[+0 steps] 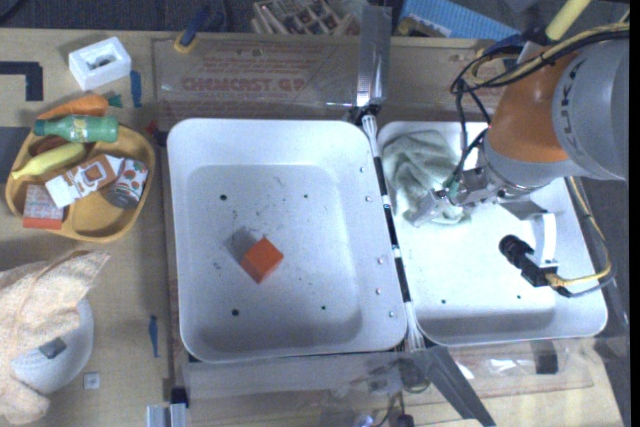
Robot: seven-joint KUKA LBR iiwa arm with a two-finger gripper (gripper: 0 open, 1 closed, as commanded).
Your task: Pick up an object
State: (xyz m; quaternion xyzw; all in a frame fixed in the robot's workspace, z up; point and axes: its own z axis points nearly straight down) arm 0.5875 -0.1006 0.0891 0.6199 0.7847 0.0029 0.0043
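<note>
Risk lies in the gripper [447,202], its opening impossible to judge, snagging a loose fold of the pale green cloth [412,170] bunched in the right bin's [480,315] far-left corner, while the orange block [263,260] sits mid left bin [200,155].

Robotics lab: bench [120,55], white bins [200,155], cables [580,280].

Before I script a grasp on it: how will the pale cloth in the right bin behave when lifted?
The cloth lies crumpled in folds, so it is probably floppy and will drape. It looks light. Pinching one fold may lift only part.
</note>
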